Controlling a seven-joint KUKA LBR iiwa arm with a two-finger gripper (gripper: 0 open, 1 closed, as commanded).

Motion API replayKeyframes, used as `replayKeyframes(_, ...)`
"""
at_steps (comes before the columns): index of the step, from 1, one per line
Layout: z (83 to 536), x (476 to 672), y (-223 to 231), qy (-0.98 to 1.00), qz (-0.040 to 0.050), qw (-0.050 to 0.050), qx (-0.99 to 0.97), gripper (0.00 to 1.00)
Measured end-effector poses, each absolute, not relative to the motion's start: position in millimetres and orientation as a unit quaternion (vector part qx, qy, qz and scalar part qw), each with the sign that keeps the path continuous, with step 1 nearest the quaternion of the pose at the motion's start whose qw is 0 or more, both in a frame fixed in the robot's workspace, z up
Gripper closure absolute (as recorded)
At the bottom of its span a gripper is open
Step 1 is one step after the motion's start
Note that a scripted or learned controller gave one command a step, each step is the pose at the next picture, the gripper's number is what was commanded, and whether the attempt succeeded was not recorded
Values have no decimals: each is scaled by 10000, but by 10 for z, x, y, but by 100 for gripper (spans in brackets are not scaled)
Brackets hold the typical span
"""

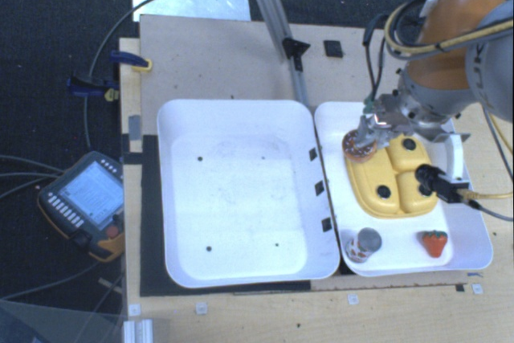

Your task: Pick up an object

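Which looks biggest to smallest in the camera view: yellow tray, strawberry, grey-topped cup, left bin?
1. left bin
2. yellow tray, partly covered by the gripper
3. grey-topped cup and strawberry: too close in apparent size to rank; the cup looks marginally larger.

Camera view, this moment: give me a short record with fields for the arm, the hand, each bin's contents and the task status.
arm: reaches in from the right, over the right bin
hand: low at the yellow tray's upper left corner, by a small brown round object
right bin: yellow tray, strawberry, small can
left bin: bare white floor
task status: nothing seen lifted
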State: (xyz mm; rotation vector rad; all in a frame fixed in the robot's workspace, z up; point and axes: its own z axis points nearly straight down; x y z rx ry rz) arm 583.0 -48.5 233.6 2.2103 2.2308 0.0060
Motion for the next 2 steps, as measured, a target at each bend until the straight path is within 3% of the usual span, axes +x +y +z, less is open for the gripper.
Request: replayKeyframes(2, 2125, 6208, 524, 7105, 16, -1, 7037, 100)
